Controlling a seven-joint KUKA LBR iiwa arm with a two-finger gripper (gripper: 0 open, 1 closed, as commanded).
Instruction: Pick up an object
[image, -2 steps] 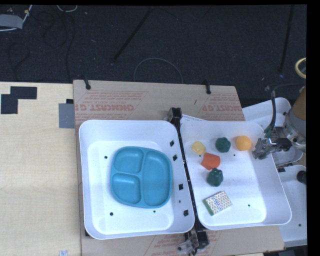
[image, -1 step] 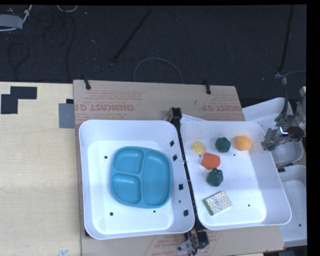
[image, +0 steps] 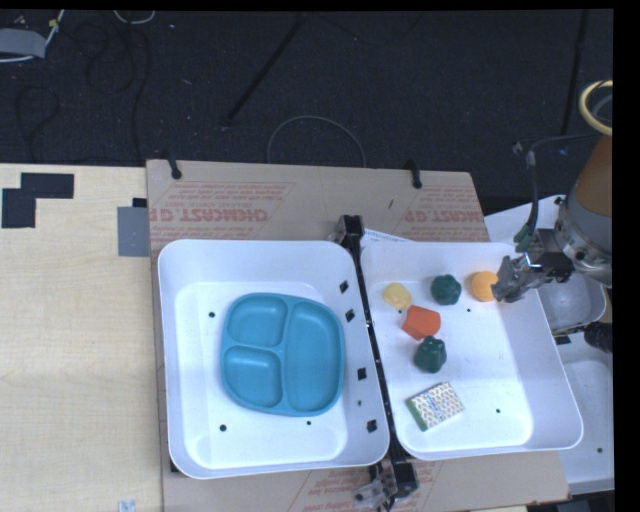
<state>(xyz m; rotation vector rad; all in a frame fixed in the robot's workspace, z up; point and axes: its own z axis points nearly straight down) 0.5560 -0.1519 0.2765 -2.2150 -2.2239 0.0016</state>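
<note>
The right bin (image: 540, 400) holds several small objects. An orange ball (image: 482, 285) lies near its far right wall, with a dark green piece (image: 446, 289) and a yellow piece (image: 397, 295) to its left. A red-orange block (image: 421, 322) and a second dark green piece (image: 430, 354) sit nearer the middle. A speckled flat pad (image: 436, 405) lies toward the front. My gripper (image: 508, 279) hangs low at the bin's right rim, right beside the orange ball. Nothing shows as held in it.
The left bin (image: 190, 300) holds a blue divided plate (image: 280, 352). A black divider (image: 365, 350) runs between the two bins. The arm (image: 590, 200) comes in from the right, above the bin's right rim. Cardboard (image: 310, 200) lies under the bins.
</note>
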